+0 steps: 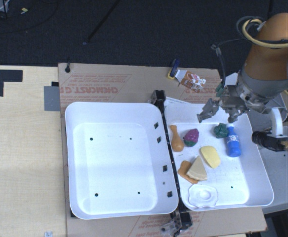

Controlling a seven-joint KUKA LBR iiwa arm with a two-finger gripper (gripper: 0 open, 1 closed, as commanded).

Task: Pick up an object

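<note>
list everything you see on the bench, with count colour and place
left bin: 1, white, left half of bench
right bin: 1, white, right half of bench
blue bottle: 1, blue with white cap, right bin, upper right
green object: 1, dark green, beside the bottle
purple object: 1, magenta, right bin, upper middle
orange pin-shaped object: 1, orange, along right bin's left wall
yellow object: 1, yellow, right bin centre
wedge: 1, pale yellow, below it
white object: 1, white, right bin's front edge
gripper: 1, grey, above right bin's upper part
</note>
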